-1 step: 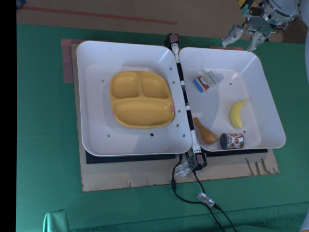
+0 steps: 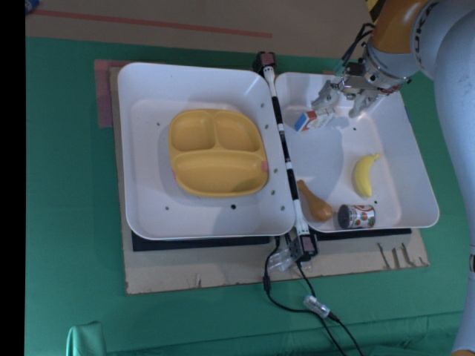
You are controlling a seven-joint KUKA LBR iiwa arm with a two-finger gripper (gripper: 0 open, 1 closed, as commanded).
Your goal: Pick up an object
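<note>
Two shallow white plastic bins sit side by side on a flat brown cardboard sheet (image 2: 223,269) over a green cloth-covered bench (image 2: 63,199), divided by a black-and-white striped bar (image 2: 286,162); the left bin (image 2: 148,84) holds a yellow plastic plate with three compartments (image 2: 217,152), lying flat near its centre; the right bin (image 2: 412,169) holds four small items; a small white carton with red and blue print (image 2: 312,120) lies on its side toward ten o'clock of that bin's floor; a yellow toy banana (image 2: 364,175) lies near the middle, slightly toward three o'clock; an orange-brown toy drumstick (image 2: 314,202) lies at seven o'clock, close to the divider; a small printed can with a dark end (image 2: 356,216) lies on its side at six o'clock, just beside the drumstick; the grey arm with its orange band (image 2: 408,6) comes in from one o'clock; its two-finger gripper (image 2: 345,101) hangs over the bin's twelve o'clock area with fingers spread apart and nothing between them; the left finger (image 2: 325,95) stands just above the carton, and whether it touches cannot be told; black cables (image 2: 297,288) trail off the cardboard at six o'clock.
</note>
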